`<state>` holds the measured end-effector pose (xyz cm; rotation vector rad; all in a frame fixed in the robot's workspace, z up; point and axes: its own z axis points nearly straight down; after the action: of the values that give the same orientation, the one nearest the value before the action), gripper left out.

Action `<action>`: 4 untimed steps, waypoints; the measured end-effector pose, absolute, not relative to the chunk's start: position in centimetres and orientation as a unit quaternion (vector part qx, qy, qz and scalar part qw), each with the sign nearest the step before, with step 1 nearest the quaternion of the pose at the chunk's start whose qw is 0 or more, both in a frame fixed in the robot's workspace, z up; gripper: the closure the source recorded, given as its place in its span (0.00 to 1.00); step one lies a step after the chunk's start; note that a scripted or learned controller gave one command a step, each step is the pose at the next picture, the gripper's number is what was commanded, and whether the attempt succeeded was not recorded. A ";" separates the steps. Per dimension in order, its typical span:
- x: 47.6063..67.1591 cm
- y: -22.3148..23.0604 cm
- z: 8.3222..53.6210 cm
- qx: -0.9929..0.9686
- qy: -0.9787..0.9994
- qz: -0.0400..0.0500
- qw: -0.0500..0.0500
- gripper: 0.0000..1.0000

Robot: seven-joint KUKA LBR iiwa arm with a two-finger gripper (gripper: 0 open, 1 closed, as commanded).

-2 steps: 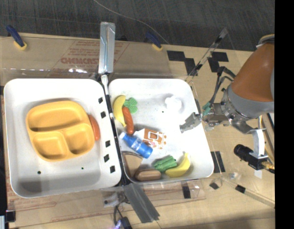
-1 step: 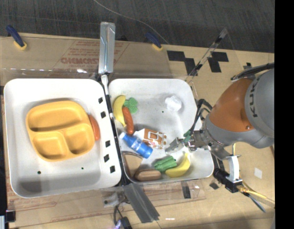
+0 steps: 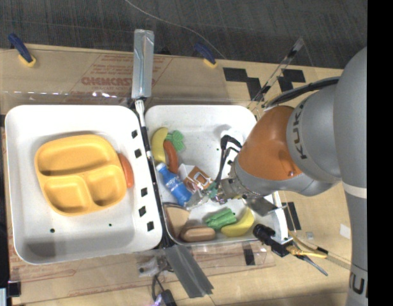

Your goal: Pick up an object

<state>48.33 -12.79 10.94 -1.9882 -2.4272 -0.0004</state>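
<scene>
The right bin (image 3: 196,116) holds a jumble of small items. A yellow banana (image 3: 158,142), a green piece (image 3: 176,137) and a red-brown sausage (image 3: 171,157) lie at its left. Below them is a blue bottle (image 3: 172,184) beside a clear wrapper with a brown-and-white pack (image 3: 197,178). At the bin's front sit a brown bun (image 3: 197,234), a green pepper (image 3: 220,219) and a yellow lemon-like piece (image 3: 241,224). My gripper (image 3: 216,193) hangs low over the middle of this bin, right by the wrapper, under the orange wrist band.
The left bin (image 3: 30,247) carries a yellow divided tray (image 3: 80,173) with an orange piece (image 3: 127,170) at its right edge. A metal divider bar (image 3: 142,62) stands between the bins. Blue clamps (image 3: 21,48) hold the cardboard at the back.
</scene>
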 end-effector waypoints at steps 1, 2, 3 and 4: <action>54.6 -12.1 9.1 -0.673 -0.740 0.001 0.002 0.00; 54.7 -12.2 10.2 -0.672 -0.741 0.000 0.002 1.00; 56.0 -11.2 9.2 -0.723 -0.691 0.000 0.000 1.00; 57.4 -5.1 19.4 -0.776 -0.630 -0.002 0.000 1.00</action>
<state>57.36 -5.13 19.39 -2.4397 -1.9799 -0.0047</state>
